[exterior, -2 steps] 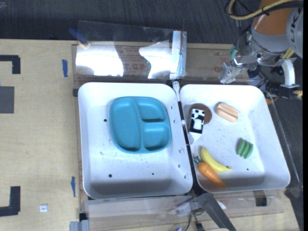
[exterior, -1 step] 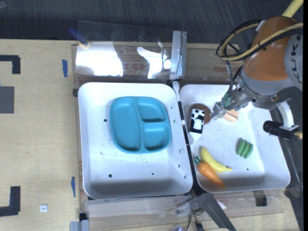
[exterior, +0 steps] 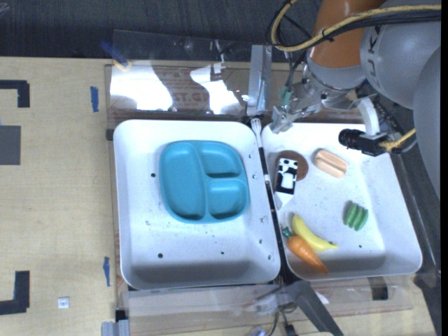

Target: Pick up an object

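Brown and round, the little disc (exterior: 289, 162) with the black-and-white piece (exterior: 287, 176) on its near side is your landmark in the right bin (exterior: 402, 250), and the gripper (exterior: 283, 121) sits just beyond it, up at the bin's far-left corner beside the divider between the two bins. You cannot tell from this slant whether the pincer is released or clenched; nothing shows in its grip. From the gripper, every candidate lies toward you and mostly to the right: the disc is nearest, almost straight below it in the view; the pink sausage-like piece (exterior: 330, 163) lies just right of the disc, its long axis running left-right with a slight downward tilt; the green piece (exterior: 355, 215) is farther right and nearer you. The yellow banana (exterior: 311, 234) and orange carrot (exterior: 306, 252) lie well on the near side of the disc, touching or nearly so, both slanting down to the right. Judge the disc the shortest reach, though flat; the pink piece offers the cleaner grasp across its short axis. The blue tray (exterior: 204, 180) fills the left bin (exterior: 133, 243), left of the disc.
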`<action>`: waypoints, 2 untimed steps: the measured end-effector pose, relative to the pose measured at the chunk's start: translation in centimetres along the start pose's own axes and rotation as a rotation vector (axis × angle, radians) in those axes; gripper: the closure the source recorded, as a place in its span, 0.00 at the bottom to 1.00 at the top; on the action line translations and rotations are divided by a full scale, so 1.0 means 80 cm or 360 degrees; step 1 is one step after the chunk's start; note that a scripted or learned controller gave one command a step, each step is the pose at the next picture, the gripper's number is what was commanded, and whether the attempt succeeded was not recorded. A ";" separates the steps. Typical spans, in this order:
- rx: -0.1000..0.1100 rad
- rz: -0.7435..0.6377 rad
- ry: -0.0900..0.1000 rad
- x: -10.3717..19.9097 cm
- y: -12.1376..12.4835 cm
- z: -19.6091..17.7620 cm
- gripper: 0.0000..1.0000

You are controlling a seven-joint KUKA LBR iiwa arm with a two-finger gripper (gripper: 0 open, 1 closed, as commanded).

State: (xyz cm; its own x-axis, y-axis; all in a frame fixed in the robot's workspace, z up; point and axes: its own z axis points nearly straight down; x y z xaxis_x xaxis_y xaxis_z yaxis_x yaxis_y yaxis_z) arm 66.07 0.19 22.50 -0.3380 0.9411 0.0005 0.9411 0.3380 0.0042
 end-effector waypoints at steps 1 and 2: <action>0.0006 -0.0240 -0.0001 -0.017 -0.047 -0.001 1.00; 0.0009 -0.0436 0.0002 -0.021 -0.059 0.051 1.00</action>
